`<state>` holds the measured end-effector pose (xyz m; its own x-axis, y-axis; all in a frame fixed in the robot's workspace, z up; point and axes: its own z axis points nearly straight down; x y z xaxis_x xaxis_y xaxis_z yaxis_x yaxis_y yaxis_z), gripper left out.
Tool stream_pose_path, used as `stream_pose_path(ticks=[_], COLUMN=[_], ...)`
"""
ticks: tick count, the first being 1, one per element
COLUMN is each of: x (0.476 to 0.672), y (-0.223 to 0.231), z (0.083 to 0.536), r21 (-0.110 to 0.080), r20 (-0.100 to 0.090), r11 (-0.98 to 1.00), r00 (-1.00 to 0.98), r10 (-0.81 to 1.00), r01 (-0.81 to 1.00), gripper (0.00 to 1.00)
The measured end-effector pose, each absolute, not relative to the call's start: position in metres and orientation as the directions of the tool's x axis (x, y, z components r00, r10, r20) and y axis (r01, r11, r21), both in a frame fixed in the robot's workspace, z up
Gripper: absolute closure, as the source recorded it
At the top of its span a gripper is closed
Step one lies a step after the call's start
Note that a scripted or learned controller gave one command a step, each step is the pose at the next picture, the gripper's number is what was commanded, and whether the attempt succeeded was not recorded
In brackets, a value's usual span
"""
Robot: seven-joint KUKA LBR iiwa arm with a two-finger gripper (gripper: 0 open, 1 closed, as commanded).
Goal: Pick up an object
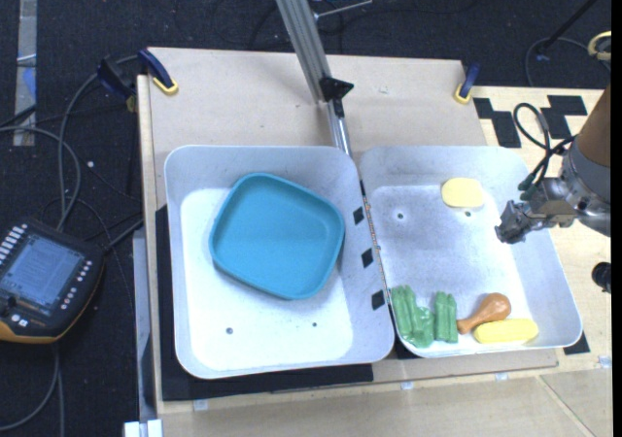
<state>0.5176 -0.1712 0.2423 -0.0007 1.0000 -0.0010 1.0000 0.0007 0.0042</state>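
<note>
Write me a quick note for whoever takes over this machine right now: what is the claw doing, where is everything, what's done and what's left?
Gripper: over the right bin's right side, holding nothing visible; whether it is open I cannot tell.
Right bin: yellow round piece near the back; green pieces, a drumstick and a yellow block along the front edge.
Left bin: blue plate.
Done: nothing lifted.
Left: pick up one object; the yellow round piece lies closest.
</note>
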Motion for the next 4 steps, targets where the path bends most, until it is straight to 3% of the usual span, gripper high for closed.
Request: stream_pose_path(ticks=[4], x=[0.589], y=[0.034], z=[0.259], r21=[0.0], r20=[0.001], r11=[0.004], r00=[-0.004], r10=[1.0], r01=[1.0], gripper=[1.0])
